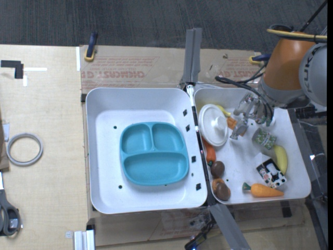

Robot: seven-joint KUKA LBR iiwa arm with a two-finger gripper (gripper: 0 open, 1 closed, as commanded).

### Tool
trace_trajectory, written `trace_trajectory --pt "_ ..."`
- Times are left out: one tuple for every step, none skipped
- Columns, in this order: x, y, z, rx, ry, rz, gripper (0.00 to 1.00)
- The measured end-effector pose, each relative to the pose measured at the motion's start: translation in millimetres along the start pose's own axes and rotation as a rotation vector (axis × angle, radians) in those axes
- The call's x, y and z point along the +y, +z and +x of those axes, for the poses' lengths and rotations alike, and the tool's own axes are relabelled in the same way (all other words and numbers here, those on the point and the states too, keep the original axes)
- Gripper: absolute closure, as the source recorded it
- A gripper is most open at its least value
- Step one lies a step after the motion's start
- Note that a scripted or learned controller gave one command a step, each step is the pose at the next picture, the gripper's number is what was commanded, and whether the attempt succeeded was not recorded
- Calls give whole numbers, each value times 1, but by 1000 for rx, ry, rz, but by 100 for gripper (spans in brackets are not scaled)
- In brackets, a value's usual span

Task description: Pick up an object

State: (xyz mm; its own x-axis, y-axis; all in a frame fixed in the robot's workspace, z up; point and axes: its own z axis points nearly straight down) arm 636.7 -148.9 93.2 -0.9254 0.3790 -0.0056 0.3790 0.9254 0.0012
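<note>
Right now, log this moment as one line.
arm: over right bin | end effector: above bin floor, beside white lid | held: nothing visible | blue plate: left bin

Gripper (pixel 243 123) hangs over the right bin (pixel 296 139) (beside a white lid (pixel 213 124)).

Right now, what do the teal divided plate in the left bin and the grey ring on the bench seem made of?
Teal divided plate: likely moulded plastic, uniform colour, soft sheen, rounded compartment ridges. Grey ring: possibly a tape roll or plastic hoop; matte, thin-walled, too small to tell.
</note>
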Motion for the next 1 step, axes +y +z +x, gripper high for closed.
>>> trace_trajectory --pt "39 -1 27 0 134 3 0"
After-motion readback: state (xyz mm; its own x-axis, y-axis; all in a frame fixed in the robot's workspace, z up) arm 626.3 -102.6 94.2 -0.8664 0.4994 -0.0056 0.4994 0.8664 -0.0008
